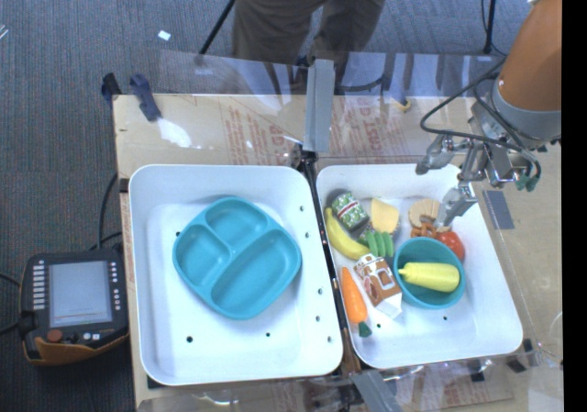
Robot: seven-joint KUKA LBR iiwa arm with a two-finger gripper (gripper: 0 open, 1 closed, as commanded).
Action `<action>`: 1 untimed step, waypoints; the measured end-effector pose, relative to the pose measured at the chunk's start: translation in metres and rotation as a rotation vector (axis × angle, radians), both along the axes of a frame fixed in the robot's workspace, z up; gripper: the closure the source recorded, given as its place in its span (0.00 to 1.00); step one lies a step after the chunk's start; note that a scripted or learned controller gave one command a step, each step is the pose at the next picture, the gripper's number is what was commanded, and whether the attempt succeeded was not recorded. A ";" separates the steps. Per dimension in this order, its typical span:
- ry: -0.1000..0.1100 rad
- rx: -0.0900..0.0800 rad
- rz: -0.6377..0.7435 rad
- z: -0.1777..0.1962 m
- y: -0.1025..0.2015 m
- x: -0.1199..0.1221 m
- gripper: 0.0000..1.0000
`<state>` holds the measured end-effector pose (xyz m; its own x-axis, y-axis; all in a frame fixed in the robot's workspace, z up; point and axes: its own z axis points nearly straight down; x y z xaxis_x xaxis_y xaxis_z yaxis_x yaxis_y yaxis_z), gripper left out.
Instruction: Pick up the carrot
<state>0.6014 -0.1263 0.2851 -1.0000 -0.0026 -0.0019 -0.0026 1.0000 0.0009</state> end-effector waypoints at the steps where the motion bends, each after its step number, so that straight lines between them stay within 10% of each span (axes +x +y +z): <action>1: 0.008 0.001 -0.203 -0.093 0.007 0.039 0.00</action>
